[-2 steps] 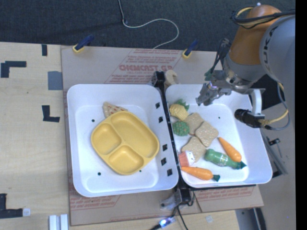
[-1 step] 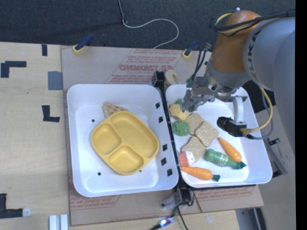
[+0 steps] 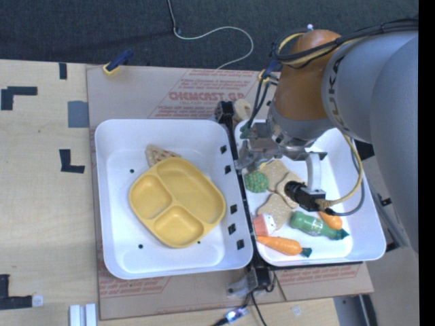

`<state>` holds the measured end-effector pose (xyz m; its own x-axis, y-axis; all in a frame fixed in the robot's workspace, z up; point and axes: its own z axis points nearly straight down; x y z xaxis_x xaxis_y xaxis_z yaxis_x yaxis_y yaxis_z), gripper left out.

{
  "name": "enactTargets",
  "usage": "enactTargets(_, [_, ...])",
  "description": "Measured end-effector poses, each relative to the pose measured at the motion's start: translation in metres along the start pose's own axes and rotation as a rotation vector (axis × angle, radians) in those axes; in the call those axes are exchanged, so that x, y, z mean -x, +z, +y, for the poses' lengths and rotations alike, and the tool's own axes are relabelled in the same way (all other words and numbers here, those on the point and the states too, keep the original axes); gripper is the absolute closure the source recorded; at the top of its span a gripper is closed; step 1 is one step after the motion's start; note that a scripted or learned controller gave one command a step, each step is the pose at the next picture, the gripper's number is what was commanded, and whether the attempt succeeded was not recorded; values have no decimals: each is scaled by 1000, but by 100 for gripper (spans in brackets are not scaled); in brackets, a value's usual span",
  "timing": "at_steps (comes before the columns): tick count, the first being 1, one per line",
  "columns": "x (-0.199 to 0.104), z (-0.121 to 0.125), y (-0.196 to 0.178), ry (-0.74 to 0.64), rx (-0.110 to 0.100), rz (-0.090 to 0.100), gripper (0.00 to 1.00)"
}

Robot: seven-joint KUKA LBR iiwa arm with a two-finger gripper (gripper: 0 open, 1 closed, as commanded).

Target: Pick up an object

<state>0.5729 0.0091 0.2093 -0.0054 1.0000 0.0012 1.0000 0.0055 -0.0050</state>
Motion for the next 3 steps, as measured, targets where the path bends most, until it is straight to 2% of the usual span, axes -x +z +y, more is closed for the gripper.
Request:
enactTargets(1, [-42,-20,-24,-1,3,0,100])
enactTargets(2, [-42,-28,-23,3,1,-1,100])
enactTargets(3, [-42,-22,-4,4,0,-3,100])
